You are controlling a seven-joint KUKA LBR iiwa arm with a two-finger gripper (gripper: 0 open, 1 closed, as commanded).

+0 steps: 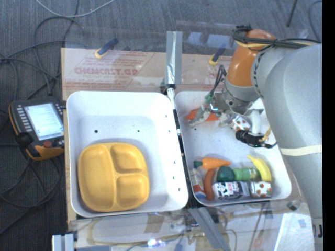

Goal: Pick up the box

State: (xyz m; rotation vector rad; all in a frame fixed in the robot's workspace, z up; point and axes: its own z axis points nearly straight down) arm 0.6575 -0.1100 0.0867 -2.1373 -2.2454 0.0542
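— Down at the right bin's point(285, 190) near edge lies the box point(230, 190), long axis across, well apart from the gripper point(201, 115) up top.
— Grip state? Can't tell.

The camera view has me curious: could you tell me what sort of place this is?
Probably a robotics lab or test cell: a grey arm reaches over two white bins on a cardboard-backed bench, a teach pendant lies on the carpet, and loose cables trail around.
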